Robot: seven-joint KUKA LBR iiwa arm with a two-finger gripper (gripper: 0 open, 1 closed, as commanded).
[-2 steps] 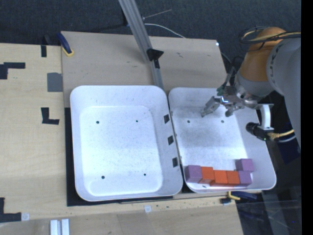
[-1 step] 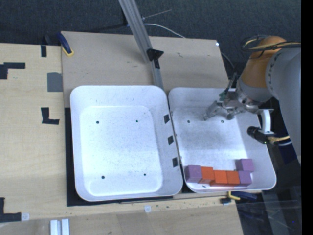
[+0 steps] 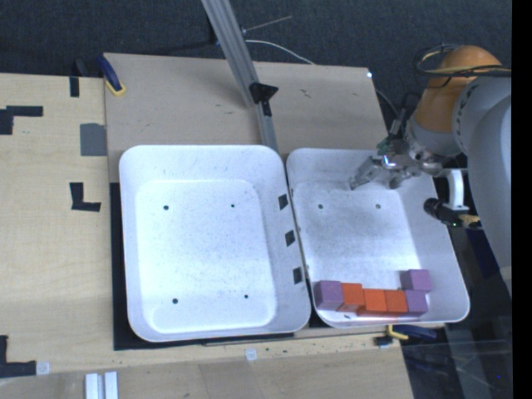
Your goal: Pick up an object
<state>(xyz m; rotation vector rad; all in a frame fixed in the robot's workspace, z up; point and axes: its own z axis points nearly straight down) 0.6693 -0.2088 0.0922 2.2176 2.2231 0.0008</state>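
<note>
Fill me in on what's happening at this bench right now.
A grey arm reaches in from the right, with its tool over the far end of the right bin. The purple and orange blocks sit bunched along that bin's near edge, well apart from the tool. The tool has nothing between its fingers, so no pick has happened yet. The left bin sits alongside.

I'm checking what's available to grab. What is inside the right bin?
In the right bin, purple and orange blocks cluster along its near edge. The tool is over the far end. Whether more blocks hide beneath them is unclear.
</note>
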